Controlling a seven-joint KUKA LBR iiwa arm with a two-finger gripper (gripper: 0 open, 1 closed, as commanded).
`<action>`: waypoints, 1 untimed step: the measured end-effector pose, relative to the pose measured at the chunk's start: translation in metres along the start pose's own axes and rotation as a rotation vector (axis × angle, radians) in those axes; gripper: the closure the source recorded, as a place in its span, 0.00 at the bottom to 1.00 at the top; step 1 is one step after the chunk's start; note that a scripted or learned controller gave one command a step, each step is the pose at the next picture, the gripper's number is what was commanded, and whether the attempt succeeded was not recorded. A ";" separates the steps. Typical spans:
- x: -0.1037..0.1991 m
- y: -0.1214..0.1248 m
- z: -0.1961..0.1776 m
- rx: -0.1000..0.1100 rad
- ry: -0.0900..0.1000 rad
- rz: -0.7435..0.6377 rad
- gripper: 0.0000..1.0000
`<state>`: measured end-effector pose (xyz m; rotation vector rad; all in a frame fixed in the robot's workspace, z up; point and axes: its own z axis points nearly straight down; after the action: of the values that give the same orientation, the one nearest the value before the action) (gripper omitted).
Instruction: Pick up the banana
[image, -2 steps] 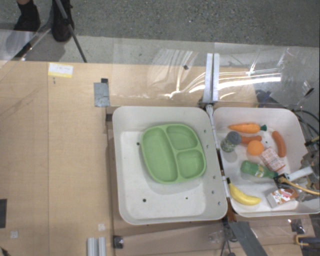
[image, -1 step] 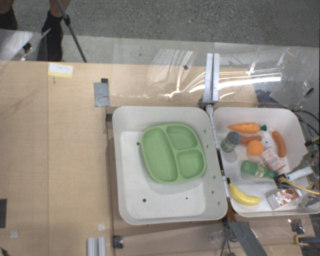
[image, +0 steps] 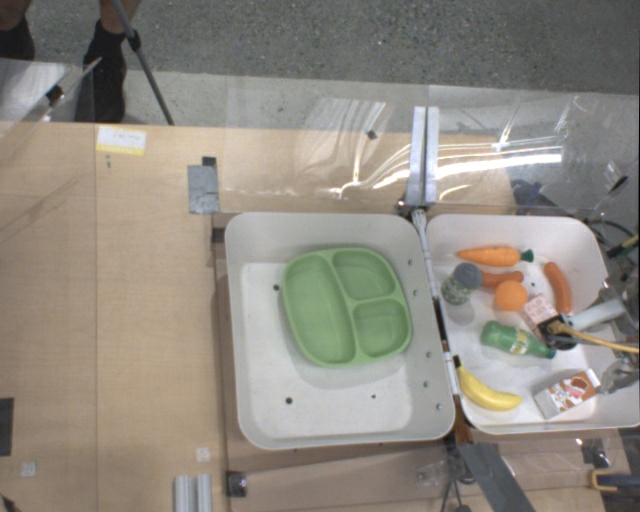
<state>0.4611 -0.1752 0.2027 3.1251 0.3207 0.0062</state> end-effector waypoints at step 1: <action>-0.009 0.059 -0.131 -0.003 0.001 -0.190 0.00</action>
<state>0.4638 -0.2353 0.3334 3.0773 0.6151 0.0074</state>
